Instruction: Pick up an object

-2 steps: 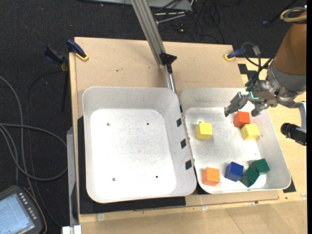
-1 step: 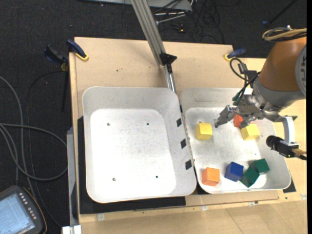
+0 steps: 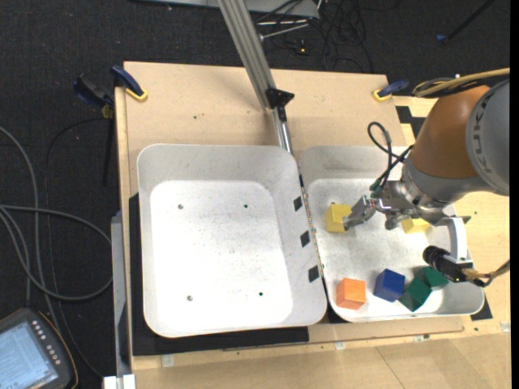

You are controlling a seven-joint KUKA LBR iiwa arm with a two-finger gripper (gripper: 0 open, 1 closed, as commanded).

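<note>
My gripper reaches into the right bin from the right, below the grey and orange arm. Its tip meets the right side of a yellow block near the bin's left wall. Whether the block is gripped or only touched cannot be told from this angle. A second, paler yellow piece lies just behind the wrist, partly hidden by it. Along the bin's front edge lie an orange block, a blue block and a green block.
The left bin stands beside the right one, the two walls touching. A slanted metal pole crosses the back of the bench. Clamps sit at the bench's back corners. A black cable loops above the wrist.
</note>
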